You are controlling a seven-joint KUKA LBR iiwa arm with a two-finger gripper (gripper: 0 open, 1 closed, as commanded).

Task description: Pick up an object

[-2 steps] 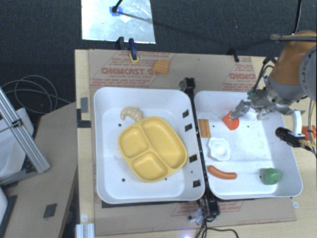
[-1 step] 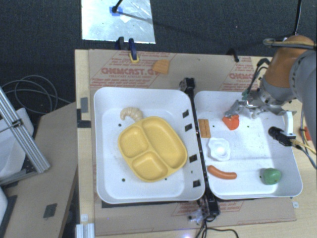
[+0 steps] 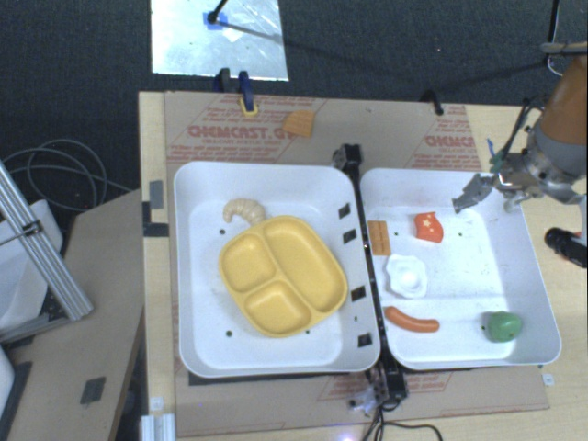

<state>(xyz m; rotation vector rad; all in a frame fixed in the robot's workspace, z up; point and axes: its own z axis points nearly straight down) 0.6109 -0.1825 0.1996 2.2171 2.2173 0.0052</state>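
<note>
Two shallow white bins sit side by side on the tabletop (image 3: 303, 136), and the pickable things are split between them. The left bin (image 3: 197, 246) carries a yellow divided plate (image 3: 282, 274) lying flat, with a pale croissant-shaped piece (image 3: 243, 210) just beside its upper edge. The right bin (image 3: 524, 274) holds the smaller items, spread apart so that each can be reached on its own: an orange-red piece (image 3: 428, 227), a tan wafer-like strip (image 3: 378, 237) against the inner wall, a white cup-like piece (image 3: 406, 276), a sausage (image 3: 412, 320) and a green rounded object (image 3: 502, 325) near the front corner.

The gripper (image 3: 487, 189) hangs over the upper part of the right bin, reaching in from the right, nearest to the orange-red piece but apart from it. Nothing lies between its fingers (image 3: 467, 197); whether they are spread or closed cannot be told at this size. The pick looks not yet begun, and the orange-red piece seems the likeliest target.
</note>
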